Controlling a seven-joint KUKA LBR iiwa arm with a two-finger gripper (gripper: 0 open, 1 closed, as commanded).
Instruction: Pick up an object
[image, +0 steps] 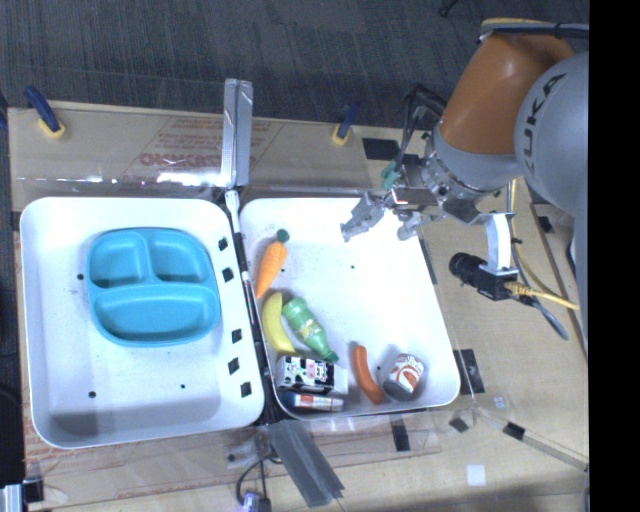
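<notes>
KUKA arm (530, 100) reaches in from right, claw (383, 222) spread w/ nothing gripped, above right bin's (430, 300) top edge.

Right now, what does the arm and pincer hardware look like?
Bulky grey arm with dark KUKA lettering and a broad orange band above the wrist. The pincer is small, grey metal, with thin fingers. Thin dark cables loop near the wrist.

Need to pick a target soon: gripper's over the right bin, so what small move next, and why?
Probably ease the gripper down-left toward the carrot: it hangs above the right bin's bare upper part holding nothing, and the carrot lies nearest.
</notes>
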